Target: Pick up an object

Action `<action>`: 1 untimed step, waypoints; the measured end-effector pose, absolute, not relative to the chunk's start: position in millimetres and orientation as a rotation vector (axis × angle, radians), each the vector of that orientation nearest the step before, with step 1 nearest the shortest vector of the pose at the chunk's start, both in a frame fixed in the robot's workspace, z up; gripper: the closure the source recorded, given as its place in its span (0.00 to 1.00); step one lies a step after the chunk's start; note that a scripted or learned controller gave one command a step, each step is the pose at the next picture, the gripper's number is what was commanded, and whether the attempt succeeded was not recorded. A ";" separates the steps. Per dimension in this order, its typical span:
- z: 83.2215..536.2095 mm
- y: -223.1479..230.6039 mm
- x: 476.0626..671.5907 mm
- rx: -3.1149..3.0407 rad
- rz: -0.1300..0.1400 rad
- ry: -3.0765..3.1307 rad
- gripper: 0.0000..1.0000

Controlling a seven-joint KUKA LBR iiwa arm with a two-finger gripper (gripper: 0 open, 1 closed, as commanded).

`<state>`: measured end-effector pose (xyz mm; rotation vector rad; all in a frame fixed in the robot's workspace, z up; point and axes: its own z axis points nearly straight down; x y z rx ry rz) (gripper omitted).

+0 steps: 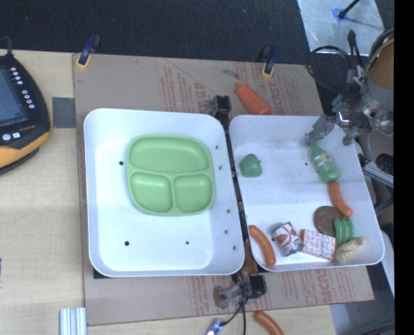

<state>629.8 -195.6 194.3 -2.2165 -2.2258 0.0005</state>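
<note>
My gripper (334,132) hangs over the far right corner of the right bin (276,135), open, its two fingers spread apart with nothing between them. Just below it lies a green bottle (324,164) with a white label, its top end close to the left finger. Further down the right side of that bin lie an orange carrot (341,199), a brown round cookie (324,219), a green ribbed piece (343,229) and a beige piece (350,250). A small green pepper (250,165) sits alone near the bin's left wall.
A sausage (262,246), a crumpled can (286,238) and a red-and-white packet (318,244) lie along the right bin's near edge. The left bin (102,187) holds a green divided plate (170,173). An orange carrot (252,100) lies outside the bins. A control pendant (11,114) rests at far left.
</note>
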 end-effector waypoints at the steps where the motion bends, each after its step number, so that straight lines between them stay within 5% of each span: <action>1: 90.3 -211.2 655.3 -2.212 0.006 -2.225 0.00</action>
